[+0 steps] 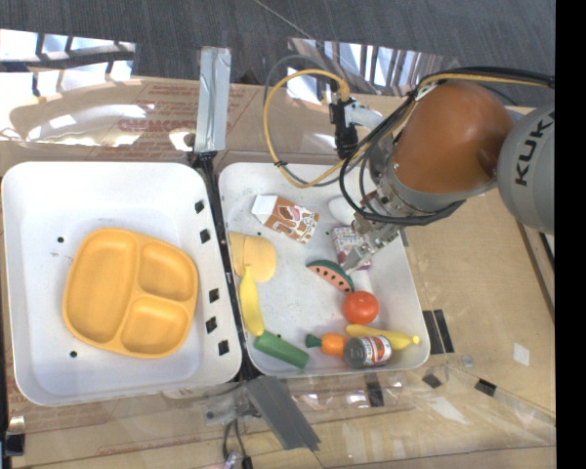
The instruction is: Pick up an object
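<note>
My gripper (356,247) hung low over the right bin (406,274), in its upper right part, and from this slant I could not tell how it was set or whether anything sat in it. Right at it lay a small crinkled packet (349,245) in pink and silver, too bunched up for me to read a long axis. Just below and left of the gripper was the watermelon slice (330,276), its long axis running from upper left down to lower right, green rind on the lower edge. Further below sat the tomato (361,307), round, near but apart from the gripper. To the left of the gripper, the little carton (285,218) lay flat, long axis nearly level across the view, tilting a touch down to the right. Along the bin's left wall the yellow cup (255,257) lay on its side, and under it the banana (249,303) ran almost straight up and down the view. At the bottom edge, well apart from the gripper, the green cucumber (280,350) pointed from upper left to lower right, the small carrot (329,342) lay level beside it, and the bottle (369,350) lay level too, touching a yellow piece (396,339) behind it. In the left bin (24,262) the yellow divided plate (129,291) sat flat, far from my gripper.
</note>
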Controlling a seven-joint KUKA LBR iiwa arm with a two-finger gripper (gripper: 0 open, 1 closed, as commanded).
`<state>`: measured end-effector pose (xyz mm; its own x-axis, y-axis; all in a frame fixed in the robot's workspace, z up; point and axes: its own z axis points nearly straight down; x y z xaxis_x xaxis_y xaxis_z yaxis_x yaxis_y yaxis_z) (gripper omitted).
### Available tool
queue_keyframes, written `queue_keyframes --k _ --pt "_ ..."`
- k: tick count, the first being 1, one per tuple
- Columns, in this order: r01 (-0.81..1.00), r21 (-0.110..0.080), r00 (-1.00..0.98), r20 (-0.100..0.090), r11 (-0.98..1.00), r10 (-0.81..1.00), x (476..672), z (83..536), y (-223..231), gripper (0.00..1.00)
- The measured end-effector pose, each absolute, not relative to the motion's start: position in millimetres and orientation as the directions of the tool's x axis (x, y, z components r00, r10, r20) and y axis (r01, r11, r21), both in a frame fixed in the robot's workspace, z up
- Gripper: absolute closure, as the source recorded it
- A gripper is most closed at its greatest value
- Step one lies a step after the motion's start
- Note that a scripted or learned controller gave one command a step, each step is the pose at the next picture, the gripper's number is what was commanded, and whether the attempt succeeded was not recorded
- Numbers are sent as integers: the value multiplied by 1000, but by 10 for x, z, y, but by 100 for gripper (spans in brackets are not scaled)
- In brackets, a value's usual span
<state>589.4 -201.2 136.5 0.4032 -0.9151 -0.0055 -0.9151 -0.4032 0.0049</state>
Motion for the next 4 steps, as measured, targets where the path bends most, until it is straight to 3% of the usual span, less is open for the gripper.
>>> queue_keyframes --k 1,2,3,4 --pt "-900 -7 435 2 -435 -900 6365 2196 -1576 100" --pt "-668 3 744 -11 -744 -668 6246 1339 -1774 100" --pt "-627 -3 779 -1 -779 -627 6281 1603 -1958 100" --pt "-363 -6 932 2 -932 -363 6060 1717 -1992 100"
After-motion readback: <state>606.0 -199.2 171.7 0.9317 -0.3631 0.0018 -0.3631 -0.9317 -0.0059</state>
